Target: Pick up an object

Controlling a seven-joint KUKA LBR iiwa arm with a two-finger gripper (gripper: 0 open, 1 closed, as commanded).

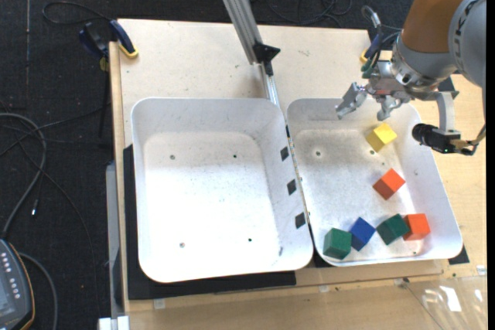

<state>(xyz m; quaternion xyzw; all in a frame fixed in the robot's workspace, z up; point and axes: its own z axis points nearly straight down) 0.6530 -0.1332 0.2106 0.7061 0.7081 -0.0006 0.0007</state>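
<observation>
The grey arm with its orange band reaches in from the right, and its two-finger metal gripper hangs over the far end of the right-hand shallow white plastic bin. The jaws stand spread wide, one finger pointing out to the left near the bin's far wall and the other down toward the blocks; nothing sits between them.

Just beside the nearer finger, a little below and to its right, lies a small yellow cube on the bin floor, tilted on the slope near the far right wall. Whether the fingertip touches it I cannot tell (the two overlap closely from this angle).

Further toward the front of the same bin rests an orange-red cube, apart from the yellow one. Along the front wall a row of blocks is gathered: a dark green cube at the left, a blue cube touching it, then a second green cube and an orange cube pressed against each other near the front right corner.

The left-hand white bin sits alongside, its edge meeting the right bin's. Both rest on a pale wooden bench, where a slanted aluminium rail rises from behind the bins.
</observation>
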